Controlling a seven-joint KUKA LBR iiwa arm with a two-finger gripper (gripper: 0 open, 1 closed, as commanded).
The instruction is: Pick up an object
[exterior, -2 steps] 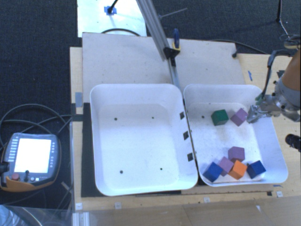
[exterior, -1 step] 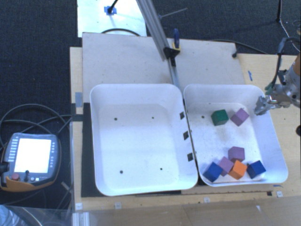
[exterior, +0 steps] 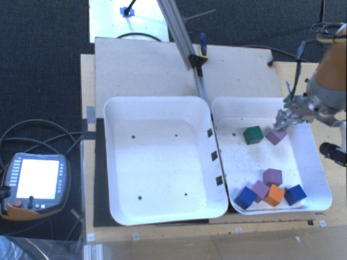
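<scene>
The right bin (exterior: 238, 164) holds several small blocks. A green block (exterior: 252, 135) and a light purple block (exterior: 275, 137) lie near its far side. At its near edge a purple block (exterior: 272, 176), a second purple block (exterior: 261, 189), an orange block (exterior: 274, 194) and two blue blocks (exterior: 245, 197) (exterior: 295, 194) sit clustered. My gripper (exterior: 284, 121) reaches in from the right, low over the bin. Its tip is right at the upper right edge of the light purple block. Whether it touches the block is unclear.
The left bin (exterior: 157, 161) stands beside the right one, sharing a middle rim. A slanted metal pole (exterior: 176, 23) comes down to the back of the bench. A teach pendant (exterior: 33, 186) with cables lies on the floor at the left.
</scene>
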